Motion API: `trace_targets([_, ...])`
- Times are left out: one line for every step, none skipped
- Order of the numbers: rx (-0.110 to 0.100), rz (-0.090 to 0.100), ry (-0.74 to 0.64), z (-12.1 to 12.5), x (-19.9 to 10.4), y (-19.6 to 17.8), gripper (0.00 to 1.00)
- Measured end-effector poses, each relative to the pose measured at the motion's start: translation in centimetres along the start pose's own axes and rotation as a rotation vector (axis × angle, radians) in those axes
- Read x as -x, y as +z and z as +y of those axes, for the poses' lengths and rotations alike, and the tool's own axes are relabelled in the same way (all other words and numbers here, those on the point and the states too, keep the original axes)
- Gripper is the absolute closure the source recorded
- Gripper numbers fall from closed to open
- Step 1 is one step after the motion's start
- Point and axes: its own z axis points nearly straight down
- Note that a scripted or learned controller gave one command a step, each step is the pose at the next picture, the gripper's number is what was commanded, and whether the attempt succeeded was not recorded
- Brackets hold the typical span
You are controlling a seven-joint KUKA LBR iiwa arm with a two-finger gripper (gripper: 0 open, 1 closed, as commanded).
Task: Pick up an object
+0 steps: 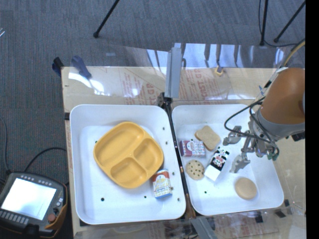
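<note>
My gripper (236, 151) hangs over the right bin (264, 203), in its right half, with its fingers open and nothing between them. Just left of it lies a small black-and-white milk carton (218, 164), close to the fingers but not gripped. A round tan bun (245, 188) sits below the gripper. Further left in the same bin are a slice of bread (208, 137), a small red-and-white box (192, 147) and a chocolate-chip cookie (195, 169).
The left bin (84, 203) holds a yellow divided plate (128, 154) and a small can (162, 184) near its right wall. A grey post (174, 73) stands behind the ridge between the bins. A teach pendant (30, 199) lies at the lower left, off the bench.
</note>
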Motion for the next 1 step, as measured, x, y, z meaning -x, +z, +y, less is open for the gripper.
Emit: trace_targets([-0.002, -0.011, 0.294, 2.19, 0.35, 4.09, 0.0])
